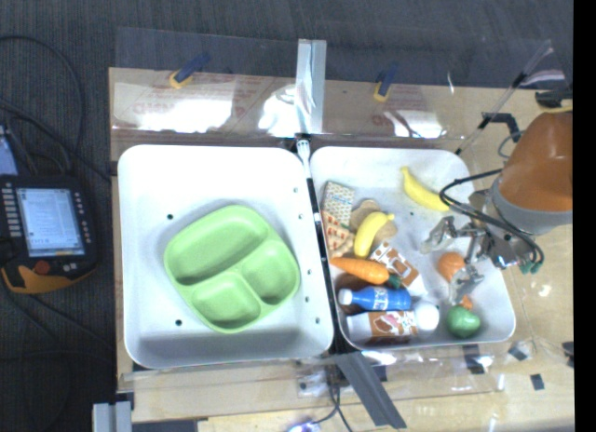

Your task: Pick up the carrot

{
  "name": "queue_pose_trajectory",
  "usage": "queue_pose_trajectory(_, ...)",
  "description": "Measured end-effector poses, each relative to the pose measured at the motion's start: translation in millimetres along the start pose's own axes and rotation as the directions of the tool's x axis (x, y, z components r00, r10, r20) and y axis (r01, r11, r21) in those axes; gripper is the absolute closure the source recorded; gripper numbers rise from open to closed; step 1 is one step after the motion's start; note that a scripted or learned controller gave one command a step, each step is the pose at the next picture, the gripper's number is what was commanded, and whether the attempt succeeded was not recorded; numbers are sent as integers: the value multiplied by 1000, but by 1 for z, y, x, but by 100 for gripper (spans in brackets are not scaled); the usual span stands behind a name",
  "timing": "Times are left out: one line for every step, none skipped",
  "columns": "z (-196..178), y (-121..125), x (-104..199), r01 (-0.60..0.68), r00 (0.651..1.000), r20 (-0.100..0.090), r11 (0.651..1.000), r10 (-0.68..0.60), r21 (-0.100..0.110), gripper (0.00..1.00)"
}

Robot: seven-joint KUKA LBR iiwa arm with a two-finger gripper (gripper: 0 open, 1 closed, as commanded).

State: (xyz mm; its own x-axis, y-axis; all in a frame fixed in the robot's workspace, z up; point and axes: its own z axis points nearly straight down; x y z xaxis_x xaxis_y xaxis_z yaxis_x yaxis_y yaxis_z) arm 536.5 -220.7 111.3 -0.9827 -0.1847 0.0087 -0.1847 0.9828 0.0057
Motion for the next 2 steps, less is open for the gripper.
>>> queue_pose_trajectory(12, 2, 12, 31, 999, 27, 999, -31, 12, 0)
queue_pose_trajectory(7, 4, 14, 32, 999, 15, 999, -32, 8, 100)
